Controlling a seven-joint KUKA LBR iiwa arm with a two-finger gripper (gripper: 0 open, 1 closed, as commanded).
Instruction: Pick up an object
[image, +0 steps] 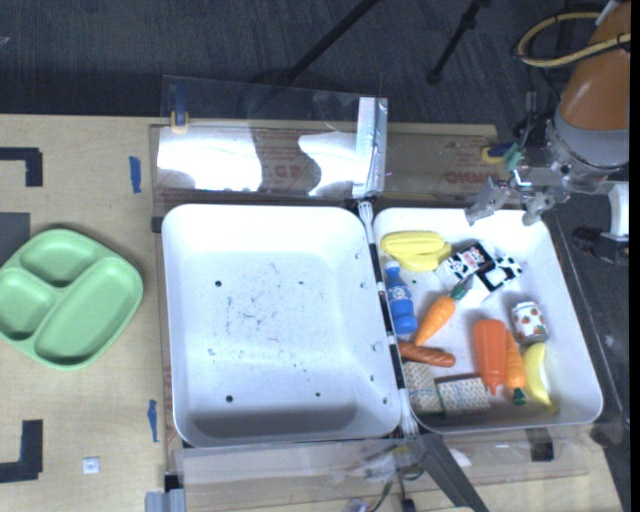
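The right bin (575, 300) holds several toys. Among them are a yellow squash-like piece (413, 248), a black-and-white checkered object (484, 266), a blue bottle (401, 304), a small carrot (437, 318), a red sausage-like piece (428, 354), a big orange carrot (491, 355), a banana (539, 376) and a small patterned cup (527, 320). My gripper (508, 207) hangs over the bin's far rim, above and right of the checkered object. It is open, and its fingers (481, 211) have nothing between them.
The left bin (200, 240) lies beside the right one, split from it by a shared ridge. A green divided plate (66, 296) rests on the bench at far left. A clear panel (270, 150) stands behind the bins. A woven pad (452, 392) lies at the right bin's near wall.
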